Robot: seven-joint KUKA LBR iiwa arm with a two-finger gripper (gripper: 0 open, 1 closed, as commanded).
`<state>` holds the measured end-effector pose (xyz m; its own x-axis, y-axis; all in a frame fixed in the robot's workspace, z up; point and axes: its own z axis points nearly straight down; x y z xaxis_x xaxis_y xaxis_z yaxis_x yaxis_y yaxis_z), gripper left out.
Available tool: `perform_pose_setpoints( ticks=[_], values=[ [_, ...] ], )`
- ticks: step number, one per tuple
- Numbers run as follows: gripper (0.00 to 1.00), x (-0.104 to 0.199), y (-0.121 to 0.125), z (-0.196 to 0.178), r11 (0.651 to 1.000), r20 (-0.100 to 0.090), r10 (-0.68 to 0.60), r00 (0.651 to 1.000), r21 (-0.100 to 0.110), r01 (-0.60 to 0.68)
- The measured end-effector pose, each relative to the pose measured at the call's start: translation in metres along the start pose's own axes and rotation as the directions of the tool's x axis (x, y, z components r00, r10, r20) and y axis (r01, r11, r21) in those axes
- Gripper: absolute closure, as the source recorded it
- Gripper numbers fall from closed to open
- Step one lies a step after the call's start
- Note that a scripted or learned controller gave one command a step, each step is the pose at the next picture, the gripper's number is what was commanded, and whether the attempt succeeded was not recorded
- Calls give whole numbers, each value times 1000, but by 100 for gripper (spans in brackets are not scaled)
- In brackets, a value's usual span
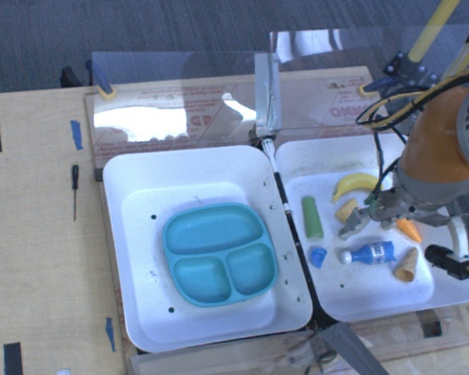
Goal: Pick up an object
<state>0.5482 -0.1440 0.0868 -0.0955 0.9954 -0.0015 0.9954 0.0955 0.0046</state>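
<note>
You are seeing the grey arm reaching in over the right white bin's (336, 300) right edge, its two-finger gripper (355, 224) spread beside the yellow plastic banana (355, 184).

**Small objects in the right bin**

The right bin (336, 296) holds a scatter of small items. A yellow banana (355, 184) lies curved near the upper middle of the bin. To its left, a green cylinder (312, 217) lies lengthwise, pointing up and down the frame. Below the banana sits a tan wedge-shaped piece (346, 210). Lower in the bin, a small blue piece (317, 257) rests near the left wall, and just to its right a blue and white bottle (370, 254) lies on its side. A tan cone (405, 267) lies at the lower right, with an orange carrot-like piece (408, 229) above it.
</note>
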Motion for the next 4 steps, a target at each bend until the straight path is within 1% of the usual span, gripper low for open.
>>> perform_pose_setpoints(
  ticks=[1, 2, 3, 4],
  values=[
    [0, 40, -47, -1, 995, 1, -97, 995, -4, 97],
    [0, 36, 30, 0, 1000, 1, 9, 1000, -4, -9],
    [0, -20, 69, 2, 983, 1, 183, 983, 0, -183],
    [0, 9, 81, 1, 998, 1, 57, 998, 0, -57]
  ],
)
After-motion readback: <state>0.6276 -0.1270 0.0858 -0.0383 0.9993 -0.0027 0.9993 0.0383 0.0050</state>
